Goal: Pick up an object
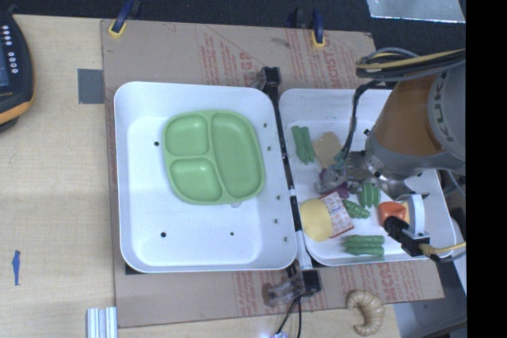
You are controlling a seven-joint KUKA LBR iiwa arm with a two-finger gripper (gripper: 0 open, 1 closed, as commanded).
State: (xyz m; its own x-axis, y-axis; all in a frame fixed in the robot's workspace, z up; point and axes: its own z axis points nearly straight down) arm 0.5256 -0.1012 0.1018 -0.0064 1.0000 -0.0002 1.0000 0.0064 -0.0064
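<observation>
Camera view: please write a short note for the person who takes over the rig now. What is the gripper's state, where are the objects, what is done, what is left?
Gripper: low in the right bin, among the objects; grasp not visible.
Right bin: yellow bottle, green beans, green pods, tan piece.
Left bin: green divided plate.
Croissant lies on the bench.
Done: arm has reached in.
Left: lift an object.

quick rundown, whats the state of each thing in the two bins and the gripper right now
green divided plate: lying flat in the left bin, nothing on it
yellow bottle: on its side in the right bin
green pod: lying loose near the divider
green bean bundle: lying flat at the front
tan piece: lying loose, untouched
gripper: down among the items, grasp unclear
</observation>
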